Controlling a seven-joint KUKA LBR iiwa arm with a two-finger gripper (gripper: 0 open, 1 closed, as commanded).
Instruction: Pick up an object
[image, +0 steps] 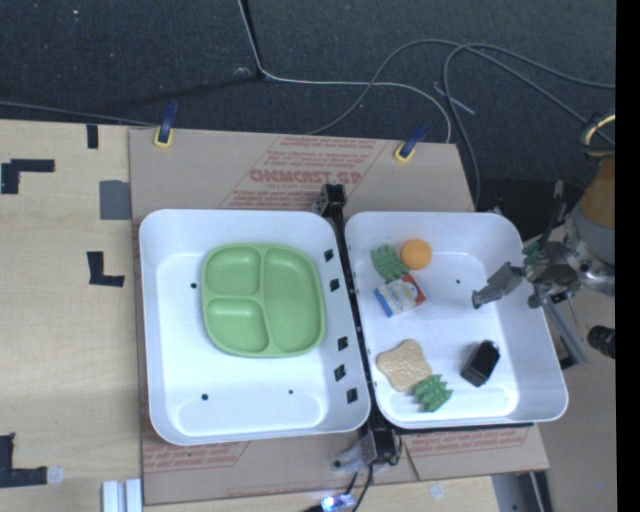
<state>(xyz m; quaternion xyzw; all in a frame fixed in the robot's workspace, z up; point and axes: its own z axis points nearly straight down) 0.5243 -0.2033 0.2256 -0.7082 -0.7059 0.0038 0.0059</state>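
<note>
The right bin (500, 232) holds several small objects: an orange ball (416, 253), a green toy vegetable (387, 262), a small white, red and blue carton (400, 296), a tan slice of toast (403, 364), a green leafy piece (432, 392) and a black block (481, 362). My gripper (510, 296) hangs over the right side of this bin, above and slightly right of the black block. It is open, with one dark finger (492, 289) slanting left, and nothing between the fingers.
A green divided plate (264, 299) lies in the left bin (160, 300). The bins meet at a central rim with black clips (343, 300). Cables run across the dark floor behind the bench.
</note>
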